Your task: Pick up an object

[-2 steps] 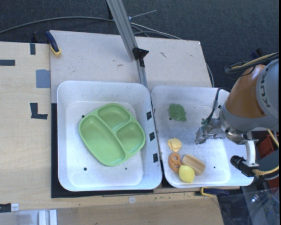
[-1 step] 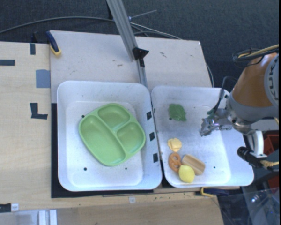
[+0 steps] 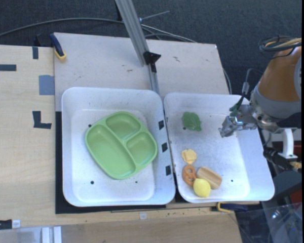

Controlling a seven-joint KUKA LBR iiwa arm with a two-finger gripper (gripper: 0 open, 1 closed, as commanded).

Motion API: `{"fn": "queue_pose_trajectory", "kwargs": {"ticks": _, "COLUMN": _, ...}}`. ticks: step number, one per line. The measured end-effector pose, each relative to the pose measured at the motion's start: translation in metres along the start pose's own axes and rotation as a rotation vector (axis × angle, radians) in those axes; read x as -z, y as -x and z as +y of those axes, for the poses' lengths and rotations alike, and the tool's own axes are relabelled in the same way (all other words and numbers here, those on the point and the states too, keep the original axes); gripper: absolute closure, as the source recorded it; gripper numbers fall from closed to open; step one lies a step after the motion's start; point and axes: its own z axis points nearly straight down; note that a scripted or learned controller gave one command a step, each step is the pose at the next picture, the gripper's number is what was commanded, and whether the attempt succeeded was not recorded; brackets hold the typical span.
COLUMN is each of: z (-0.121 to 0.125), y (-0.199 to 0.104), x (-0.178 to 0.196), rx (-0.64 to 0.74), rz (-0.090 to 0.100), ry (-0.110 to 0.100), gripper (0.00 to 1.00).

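The bench (image 3: 116, 59) carries two white bins side by side. The left bin (image 3: 76, 135) holds a green tray (image 3: 121, 145) with three compartments, lying flat and turned at an angle, near the bin's middle. The right bin (image 3: 243, 161) holds the small stuff. And there's the arm (image 3: 279, 85), grey with its orange band, reaching in from the right, wrist over the right bin's far right side. The gripper (image 3: 227, 129) hangs above the bin floor there, nothing between its fingers; whether they stand apart or together, that cannot be told from here. Over to its left, well apart, a green lump (image 3: 191, 121) sits near the bin's upper left. Down at the near edge, a cluster: a tan block (image 3: 209, 176), tilted, touching a yellow lemon (image 3: 201, 188) just below it. An orange pretzel (image 3: 189, 173) rests against the block's left end, and a small yellow piece (image 3: 189, 156) lies just above the pretzel.
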Motion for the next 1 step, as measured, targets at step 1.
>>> {"fn": "queue_pose_trajectory", "kwargs": {"ticks": 1, "z": 0.0014, "y": -0.0001, "x": 0.053, "rx": -0.001, "rz": 0.0, "ry": 0.0, "gripper": 1.0}}
